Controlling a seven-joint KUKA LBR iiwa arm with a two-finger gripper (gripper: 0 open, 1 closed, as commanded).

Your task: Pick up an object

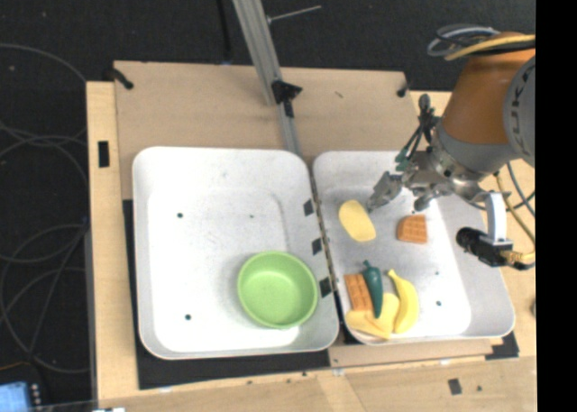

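Note:
The right bin (451,306) holds several toy foods. A pale yellow oval piece (357,221) lies near its left wall, with an orange square waffle-like piece (413,229) to its right. At the front sit a green pepper (372,279), a yellow banana (403,302) and an orange block (358,291), bunched together. My gripper (402,196) hovers over the back of the right bin, just behind the oval piece and the orange square. Its fingers are spread open with nothing between them.
A green bowl (277,288) sits at the front right of the left bin (180,194). A slanted metal pole (261,50) rises behind the bins. The divider between the bins runs close to the oval piece.

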